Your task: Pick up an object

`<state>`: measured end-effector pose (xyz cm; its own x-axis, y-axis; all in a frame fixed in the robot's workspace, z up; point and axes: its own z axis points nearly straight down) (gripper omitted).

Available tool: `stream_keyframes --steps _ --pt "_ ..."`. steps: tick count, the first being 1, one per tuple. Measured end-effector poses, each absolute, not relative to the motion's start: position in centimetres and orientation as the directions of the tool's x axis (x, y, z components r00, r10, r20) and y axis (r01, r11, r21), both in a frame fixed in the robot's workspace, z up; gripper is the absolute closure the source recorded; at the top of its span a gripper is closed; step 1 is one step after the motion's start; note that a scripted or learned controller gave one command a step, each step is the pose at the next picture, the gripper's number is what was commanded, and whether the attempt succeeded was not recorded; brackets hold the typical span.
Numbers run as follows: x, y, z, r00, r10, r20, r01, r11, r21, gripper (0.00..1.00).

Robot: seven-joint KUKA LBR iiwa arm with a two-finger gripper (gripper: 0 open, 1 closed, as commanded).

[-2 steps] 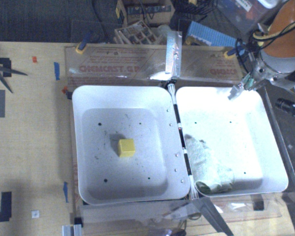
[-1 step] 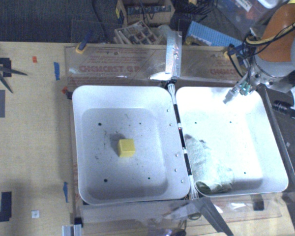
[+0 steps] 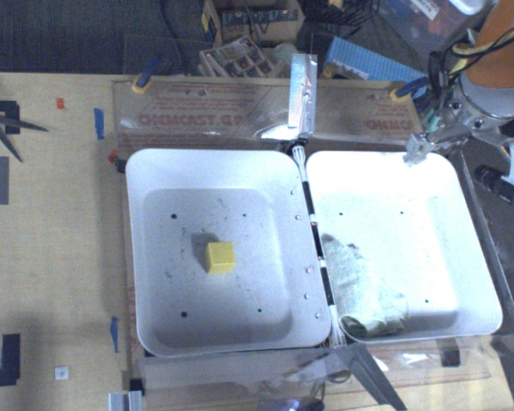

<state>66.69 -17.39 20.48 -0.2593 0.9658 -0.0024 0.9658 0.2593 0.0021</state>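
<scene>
Going L to R: the left bin holds one small yellow block near its centre, the right bin has a rolled grey-white cloth lying along its L wall down to the front corner, and the arm's orange band sits up at the far R corner, well apart from both. Your risks, I'd say: the block is small and could skid off sideways if the descent's off-centre, and the cloth is limp and close to the wall, so a pinch may snag a fold or hit the rim. Can't tell the hand's state from here.

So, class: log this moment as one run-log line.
arm: at upper right, beyond the right bin | yellow block: on left bin floor | rolled cloth: in right bin, against its left wall | pick: not yet done
</scene>
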Motion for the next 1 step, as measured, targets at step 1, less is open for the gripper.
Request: stream_keyframes --steps 1 --pt "66.21 -20.37 17.54 -0.247 0.969 0.001 0.969 0.247 -0.002 1.00"
